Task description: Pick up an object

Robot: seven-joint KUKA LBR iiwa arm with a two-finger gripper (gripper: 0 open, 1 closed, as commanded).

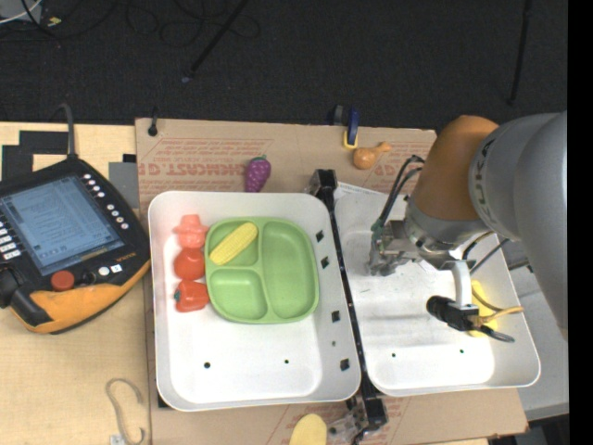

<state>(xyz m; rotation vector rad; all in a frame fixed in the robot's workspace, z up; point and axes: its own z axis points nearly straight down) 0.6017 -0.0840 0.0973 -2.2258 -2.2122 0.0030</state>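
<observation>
While the arm point(519, 184) bends down over the right bin point(435, 371), claw point(382, 265) low near the divider, grip state unclear.

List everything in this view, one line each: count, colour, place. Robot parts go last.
Left bin: 1, white, left side of the bench.
Right bin: 1, white, beside the left bin.
Divided plate: 1, green, in the left bin.
Corn: 1, yellow, plate's upper-left compartment.
Pink toy: 1, pink, left bin, left of plate.
Red toys: 2, red, just below the pink toy.
Grapes: 1, purple, cardboard behind left bin.
Orange toy: 1, orange, behind right bin.
Yellow toy: 1, yellow, front edge.
Pendant: 1, black and orange, left of the bins.
Arm: 1, grey with orange band, from the right.
Gripper: 1, over right bin.
</observation>
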